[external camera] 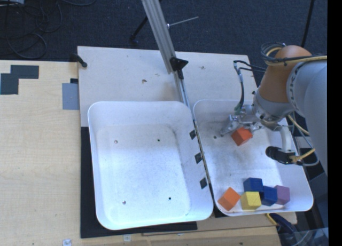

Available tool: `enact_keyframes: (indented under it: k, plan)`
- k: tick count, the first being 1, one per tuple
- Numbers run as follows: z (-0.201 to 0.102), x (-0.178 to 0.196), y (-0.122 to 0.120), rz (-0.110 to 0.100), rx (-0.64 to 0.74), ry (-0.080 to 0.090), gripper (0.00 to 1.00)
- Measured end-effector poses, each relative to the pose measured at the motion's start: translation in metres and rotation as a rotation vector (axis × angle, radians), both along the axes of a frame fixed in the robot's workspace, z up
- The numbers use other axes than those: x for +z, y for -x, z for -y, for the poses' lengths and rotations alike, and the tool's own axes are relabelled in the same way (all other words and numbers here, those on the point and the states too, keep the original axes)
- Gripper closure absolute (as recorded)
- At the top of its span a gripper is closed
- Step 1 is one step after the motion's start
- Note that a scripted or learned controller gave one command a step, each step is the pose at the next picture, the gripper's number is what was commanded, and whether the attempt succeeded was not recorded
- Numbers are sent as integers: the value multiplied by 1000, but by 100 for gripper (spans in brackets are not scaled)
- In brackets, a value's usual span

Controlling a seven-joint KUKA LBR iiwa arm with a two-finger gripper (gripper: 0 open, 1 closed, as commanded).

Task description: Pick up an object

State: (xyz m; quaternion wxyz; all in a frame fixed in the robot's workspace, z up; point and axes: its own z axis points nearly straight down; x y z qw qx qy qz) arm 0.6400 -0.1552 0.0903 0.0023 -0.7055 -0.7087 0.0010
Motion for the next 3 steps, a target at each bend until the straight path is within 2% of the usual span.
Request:
enact_keyframes:
  k: [1,2,3]
  plan:
    - [1,10,-1,-1,4,2,100]
    - [-55,70,-26,9,0,1,100]
    - [-24,90,-11,4,-6,3,100]
